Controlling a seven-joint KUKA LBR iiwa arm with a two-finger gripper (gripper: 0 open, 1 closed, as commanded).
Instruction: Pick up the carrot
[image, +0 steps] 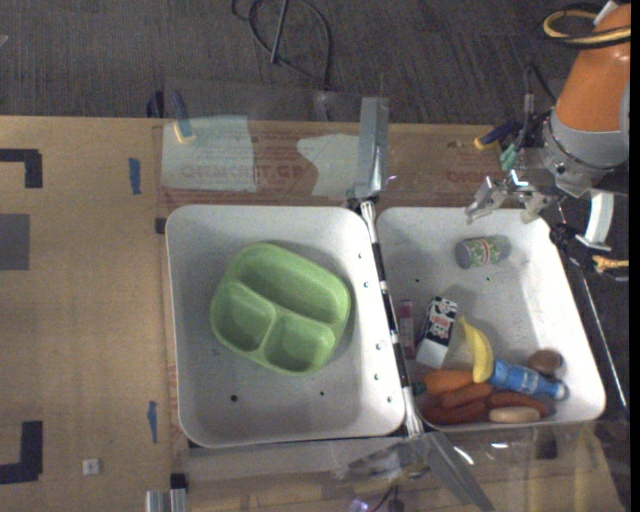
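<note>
Down at the near edge of the right bin (575, 300) lies the carrot (447, 381), well below the gripper and to its left, touching the sausages (468, 404) heaped under it. Over in the left bin (190, 300), far to the gripper's left, a green divided plate (281, 307) lies alone, while the right bin also holds a small milk carton (437, 331), a banana (479, 350), a blue bottle (525, 379) and a grey can (483, 251) just below the gripper. Up at that bin's far rim the gripper (508, 199) hangs with fingers spread, grasping nothing.
</note>
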